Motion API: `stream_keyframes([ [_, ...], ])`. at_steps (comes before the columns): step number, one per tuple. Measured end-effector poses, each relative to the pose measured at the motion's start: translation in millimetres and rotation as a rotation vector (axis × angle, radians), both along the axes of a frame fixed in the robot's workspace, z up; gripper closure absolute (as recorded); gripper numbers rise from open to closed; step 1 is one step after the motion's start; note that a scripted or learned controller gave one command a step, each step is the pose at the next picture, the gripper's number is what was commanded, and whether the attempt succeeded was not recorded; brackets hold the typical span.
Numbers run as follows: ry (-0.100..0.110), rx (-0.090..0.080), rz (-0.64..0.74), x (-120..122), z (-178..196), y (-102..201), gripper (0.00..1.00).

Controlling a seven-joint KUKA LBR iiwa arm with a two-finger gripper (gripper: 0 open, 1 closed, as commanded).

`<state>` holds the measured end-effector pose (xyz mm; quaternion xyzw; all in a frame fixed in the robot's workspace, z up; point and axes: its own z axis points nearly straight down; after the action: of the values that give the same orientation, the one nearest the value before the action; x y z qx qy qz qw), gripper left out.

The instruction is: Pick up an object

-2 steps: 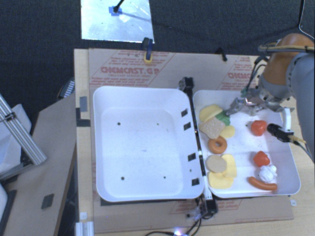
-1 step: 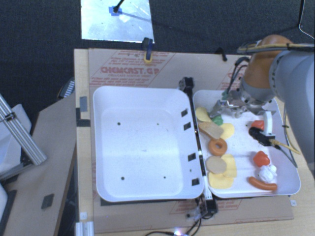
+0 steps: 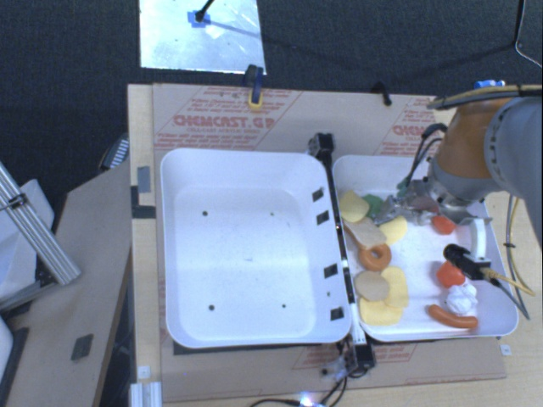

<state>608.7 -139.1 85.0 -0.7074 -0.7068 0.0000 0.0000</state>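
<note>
My gripper (image 3: 397, 205) is low in the right bin (image 3: 501, 312), at its back-middle part. It sits just right of a green piece (image 3: 374, 203) and just above a pale yellow lemon-like piece (image 3: 393, 230). A yellow piece (image 3: 351, 204) lies left of the green one. Nothing can be made out between the gripper's tips. Right of the gripper lies a small red piece (image 3: 442, 224).
The right bin also holds a tan slab (image 3: 365, 232), an orange ring (image 3: 375, 256), a round tan biscuit (image 3: 371, 287), yellow slices (image 3: 389, 308), a red tomato (image 3: 449, 273), a white crumpled piece (image 3: 461, 296) and a sausage (image 3: 452, 316). The left bin (image 3: 170, 253) stands beside it.
</note>
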Motion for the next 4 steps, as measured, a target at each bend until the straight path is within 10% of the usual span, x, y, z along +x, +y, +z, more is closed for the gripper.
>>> stream_keyframes([
  [1, -0.005, -0.001, 0.003, 3, 11, 1, 1.0],
  [2, -0.003, -0.004, -0.001, 14, 0, -68, 1.0],
  [4, 0.003, 0.0, 0.0, -78, -1, -68, 1.0],
])
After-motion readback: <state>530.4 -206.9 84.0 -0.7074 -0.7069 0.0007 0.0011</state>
